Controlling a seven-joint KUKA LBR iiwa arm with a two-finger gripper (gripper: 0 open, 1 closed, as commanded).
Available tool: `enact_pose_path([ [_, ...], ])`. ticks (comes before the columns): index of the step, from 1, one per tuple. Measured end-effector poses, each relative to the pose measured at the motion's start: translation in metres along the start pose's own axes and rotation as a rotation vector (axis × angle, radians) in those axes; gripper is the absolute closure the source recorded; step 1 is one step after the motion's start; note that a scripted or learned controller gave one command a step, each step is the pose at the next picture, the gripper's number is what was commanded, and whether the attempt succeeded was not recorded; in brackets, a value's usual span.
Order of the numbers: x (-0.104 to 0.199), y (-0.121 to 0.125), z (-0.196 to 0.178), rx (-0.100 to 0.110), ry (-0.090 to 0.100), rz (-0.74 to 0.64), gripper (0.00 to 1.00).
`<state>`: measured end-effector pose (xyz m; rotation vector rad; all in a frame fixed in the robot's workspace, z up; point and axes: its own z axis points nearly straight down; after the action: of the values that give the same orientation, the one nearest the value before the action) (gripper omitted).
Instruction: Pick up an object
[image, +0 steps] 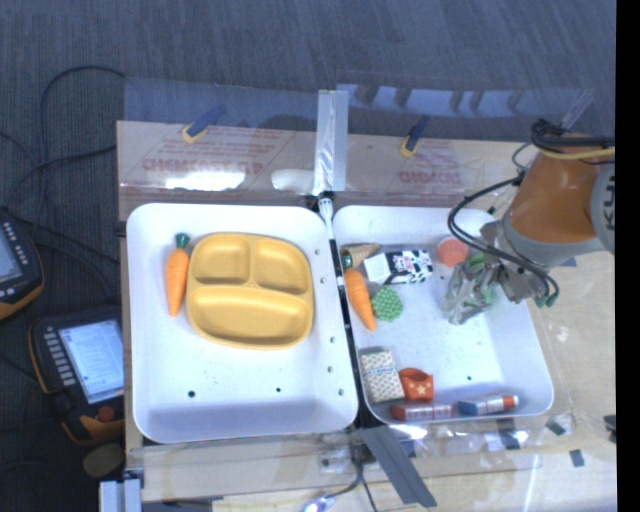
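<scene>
Hand: over right bin; grip state cannot be told. Green ball: in the same bin, left of hand, apart, beside carrot.

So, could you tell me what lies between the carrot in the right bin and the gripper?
In the camera view, a green bumpy ball sits right beside the carrot; from there to the gripper is bare white bin floor.

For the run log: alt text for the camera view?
The gripper hangs over the right bin, near a carrot, green ball and markers. The left bin holds a yellow divided plate and another carrot.
</scene>
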<state>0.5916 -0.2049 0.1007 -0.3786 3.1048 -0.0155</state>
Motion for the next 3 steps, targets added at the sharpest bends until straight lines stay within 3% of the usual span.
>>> enact_pose_path([
  [1,-0.036,0.002,0.01,-0.003,0.005,-0.003,1.0],
  [2,0.02,0.032,0.003,-0.011,0.011,0.002,1.0],
  [3,0.075,0.077,0.006,-0.001,-0.008,-0.008,1.0],
])
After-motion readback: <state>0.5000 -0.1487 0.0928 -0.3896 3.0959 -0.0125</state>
